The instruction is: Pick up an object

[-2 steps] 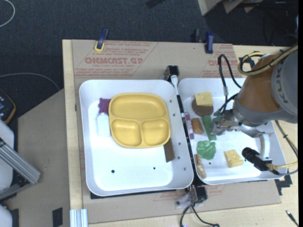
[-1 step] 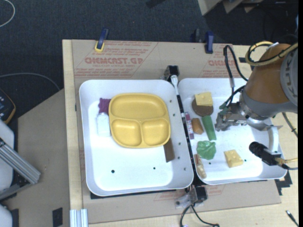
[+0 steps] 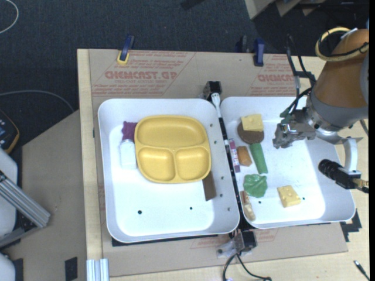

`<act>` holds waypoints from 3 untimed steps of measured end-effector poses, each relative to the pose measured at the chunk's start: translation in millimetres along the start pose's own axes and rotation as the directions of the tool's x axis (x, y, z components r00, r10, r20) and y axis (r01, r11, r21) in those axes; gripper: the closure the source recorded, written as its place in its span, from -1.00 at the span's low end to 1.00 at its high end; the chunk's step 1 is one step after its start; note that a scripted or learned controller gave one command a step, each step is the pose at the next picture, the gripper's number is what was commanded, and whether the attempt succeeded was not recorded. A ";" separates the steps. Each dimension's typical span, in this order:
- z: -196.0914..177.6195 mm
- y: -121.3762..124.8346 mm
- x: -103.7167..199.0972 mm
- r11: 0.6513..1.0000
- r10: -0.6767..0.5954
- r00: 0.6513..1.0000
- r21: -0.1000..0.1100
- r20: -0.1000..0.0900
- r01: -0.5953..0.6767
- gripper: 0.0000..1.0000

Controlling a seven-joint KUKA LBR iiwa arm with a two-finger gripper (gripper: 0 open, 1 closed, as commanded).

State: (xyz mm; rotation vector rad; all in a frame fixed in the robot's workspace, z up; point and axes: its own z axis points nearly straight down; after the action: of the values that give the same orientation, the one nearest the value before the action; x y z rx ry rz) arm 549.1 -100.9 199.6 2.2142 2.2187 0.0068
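Observation:
My gripper [image 3: 283, 138] hangs over the upper middle of the right bin [image 3: 328, 206], just right of a yellow and brown cake piece [image 3: 252, 128]. Nothing shows between its fingers. Below the cake lie a green stick [image 3: 259, 158], a green leafy piece [image 3: 255, 185] and a yellow cheese wedge [image 3: 289, 195]. A small orange-brown piece [image 3: 242, 155] lies near the bin's left wall, and another tan piece [image 3: 248, 206] sits at the lower left corner.
The left bin [image 3: 117, 209] holds a yellow divided plate [image 3: 173, 147], a purple item [image 3: 128, 130] and a white bottle [image 3: 127, 154] at its left, and a brown block [image 3: 208, 187] at the plate's lower right. Clamps stand on the bench's far edge.

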 end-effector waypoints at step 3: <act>-16.5 -64.0 40.6 1.000 0.001 1.000 0.012 -0.004 -0.001 1.00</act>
State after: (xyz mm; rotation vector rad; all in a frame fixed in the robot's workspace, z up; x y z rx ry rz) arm 484.9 -60.4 215.5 2.2236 2.2254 -0.0024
